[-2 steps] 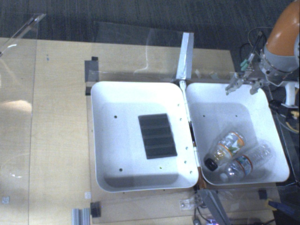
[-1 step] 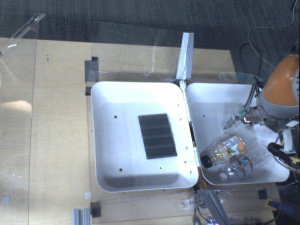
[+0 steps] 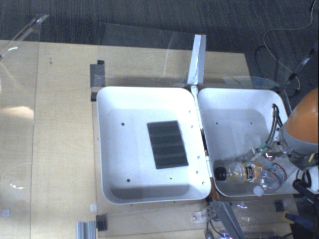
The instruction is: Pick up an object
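Fingers [image 3: 266, 153] are found low in the right bin [image 3: 234, 108], close to its near right corner, at the end of the arm [image 3: 303, 121] that reaches in from the right. Whether they are spread or closed cannot be told, since the metal parts and cables at the wrist are blurred together and partly masked by the arm's own bulk. Nothing can be seen clearly held between them, so no grasp is claimed.

A clear plastic bottle [image 3: 249, 174] is lying on its side along the near wall of the right bin. Its black cap [image 3: 220, 173] is pointed toward the wall shared with the left bin [image 3: 107, 133], and its base is turned toward the near right corner. Its long axis is therefore laid roughly parallel to the near edge of the counter [image 3: 60, 133]. The bottle is placed just on the near side of the fingers, very close to them or possibly touching; which of the two cannot be made out.

A dark ribbed pad [image 3: 167, 144] is lying flat near the middle of the left bin, well apart from the fingers.

The bottle is judged to be the likelier target, being much the nearer thing. For a grip, the fingers would need to be shifted slightly toward the near wall and closed across the bottle's width, not along its length. A round, smooth body pressed against a wall is likely to roll or slip, so a miss should be counted as possible.
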`<state>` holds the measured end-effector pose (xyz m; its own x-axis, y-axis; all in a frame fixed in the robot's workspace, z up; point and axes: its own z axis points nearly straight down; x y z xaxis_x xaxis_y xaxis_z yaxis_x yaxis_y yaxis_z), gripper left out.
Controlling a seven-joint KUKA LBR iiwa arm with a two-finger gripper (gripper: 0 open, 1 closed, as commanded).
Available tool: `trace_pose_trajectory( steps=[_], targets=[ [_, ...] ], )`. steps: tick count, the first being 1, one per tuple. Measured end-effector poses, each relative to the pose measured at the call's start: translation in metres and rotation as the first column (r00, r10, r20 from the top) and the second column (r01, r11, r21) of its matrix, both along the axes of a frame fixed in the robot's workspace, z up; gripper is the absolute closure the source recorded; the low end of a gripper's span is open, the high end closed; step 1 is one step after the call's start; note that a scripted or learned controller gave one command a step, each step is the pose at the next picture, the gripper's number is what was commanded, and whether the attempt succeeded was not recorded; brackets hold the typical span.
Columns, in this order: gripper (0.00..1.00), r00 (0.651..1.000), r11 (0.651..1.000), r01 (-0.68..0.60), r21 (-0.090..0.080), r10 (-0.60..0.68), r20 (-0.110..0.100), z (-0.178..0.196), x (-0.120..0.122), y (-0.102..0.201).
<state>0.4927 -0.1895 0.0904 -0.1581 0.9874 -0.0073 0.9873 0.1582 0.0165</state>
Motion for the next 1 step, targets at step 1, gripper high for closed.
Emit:
trace_pose_trajectory(
  steps=[1],
  targets=[
    [0.00, 0.994, 0.994, -0.107, 0.000, 0.107, 0.001, 0.0001, 0.0205, 0.0625]
  ],
)
